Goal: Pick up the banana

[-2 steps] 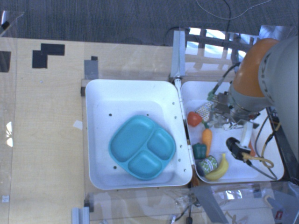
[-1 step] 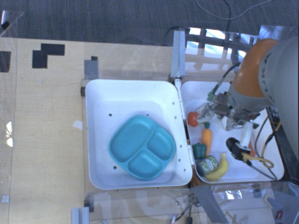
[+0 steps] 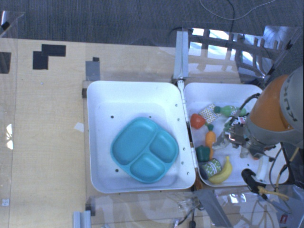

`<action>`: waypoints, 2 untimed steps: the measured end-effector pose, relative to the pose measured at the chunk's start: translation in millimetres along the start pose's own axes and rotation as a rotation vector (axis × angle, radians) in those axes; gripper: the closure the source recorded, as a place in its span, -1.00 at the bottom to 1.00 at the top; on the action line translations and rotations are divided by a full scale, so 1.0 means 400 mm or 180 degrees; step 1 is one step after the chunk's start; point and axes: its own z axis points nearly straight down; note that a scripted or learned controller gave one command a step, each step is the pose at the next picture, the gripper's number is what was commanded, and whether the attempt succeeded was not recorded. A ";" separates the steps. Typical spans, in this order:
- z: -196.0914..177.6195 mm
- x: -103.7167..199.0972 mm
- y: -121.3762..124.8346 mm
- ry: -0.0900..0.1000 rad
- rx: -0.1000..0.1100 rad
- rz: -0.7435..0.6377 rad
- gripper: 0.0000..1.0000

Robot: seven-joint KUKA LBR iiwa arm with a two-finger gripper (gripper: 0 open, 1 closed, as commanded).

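So the banana (image 3: 221, 172) lies unpicked at the right bin's (image 3: 216, 90) near edge, the gripper (image 3: 233, 135) above it, whether open or closed I cannot tell.

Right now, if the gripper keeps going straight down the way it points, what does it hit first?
Probably bare floor of the right bin, between the carrot and banana. The gripper sits beside the banana, not over it; depth is unclear.

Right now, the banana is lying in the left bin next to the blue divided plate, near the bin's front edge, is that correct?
Not quite: the camera view shows the banana in the right bin, not the left one. It does lie near that bin's front edge, beside a small green can. The blue divided plate sits by itself in the left bin.
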 end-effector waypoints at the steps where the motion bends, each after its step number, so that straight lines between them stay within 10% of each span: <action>1: 0.099 -0.032 0.021 -0.0006 -0.0048 -0.0624 -1.00; 2: 0.099 -0.094 0.039 0.0004 -0.0041 -0.0974 -1.00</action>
